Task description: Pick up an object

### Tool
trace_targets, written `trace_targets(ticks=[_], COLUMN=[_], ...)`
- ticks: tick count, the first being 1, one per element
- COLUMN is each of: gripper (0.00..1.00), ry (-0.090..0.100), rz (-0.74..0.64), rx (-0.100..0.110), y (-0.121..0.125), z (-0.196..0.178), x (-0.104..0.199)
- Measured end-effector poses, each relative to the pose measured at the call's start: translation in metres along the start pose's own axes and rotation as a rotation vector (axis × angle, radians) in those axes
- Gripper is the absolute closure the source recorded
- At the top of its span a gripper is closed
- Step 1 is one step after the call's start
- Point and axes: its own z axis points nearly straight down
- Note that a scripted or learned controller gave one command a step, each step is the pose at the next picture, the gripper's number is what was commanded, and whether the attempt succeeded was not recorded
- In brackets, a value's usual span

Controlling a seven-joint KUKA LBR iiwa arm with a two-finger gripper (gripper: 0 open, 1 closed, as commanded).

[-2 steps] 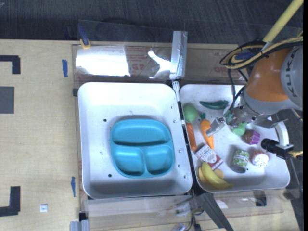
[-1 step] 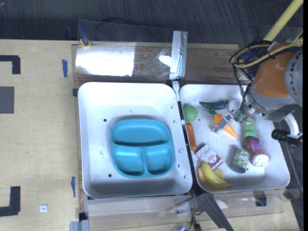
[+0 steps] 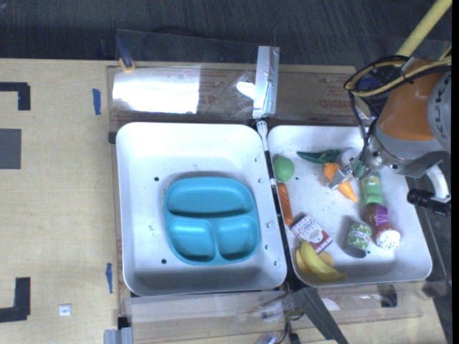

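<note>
I see a blue tray (image 3: 211, 217), white bins (image 3: 136, 192), yellow banana (image 3: 315, 261), green ball (image 3: 284, 168), orange carrot (image 3: 285, 203), tan surface (image 3: 50, 213).

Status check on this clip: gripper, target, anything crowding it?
Gripper low in right bin, at orange carrot; grasp unconfirmed. Green bottle and dark green toy crowd close.

Brightness: my bench is evenly and brightly lit from above.
Glare: a hard white sheen lies on the clear plastic sheet (image 3: 168, 92) behind the left bin (image 3: 136, 213).
Shadows: soft and short, a faint one beside the blue divided tray (image 3: 212, 217).
Sharpness: slightly soft throughout; the small toys in my right bin (image 3: 412, 260) lack fine detail.
Background: the floor above stays dark.
</note>
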Motion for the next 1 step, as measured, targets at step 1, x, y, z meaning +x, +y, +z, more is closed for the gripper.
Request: trace_targets(ticks=[1], gripper=[1.00], ry=[0.004], rz=[0.150], rx=[0.005], y=[0.0141], z=[-0.0962], x=[0.0391])
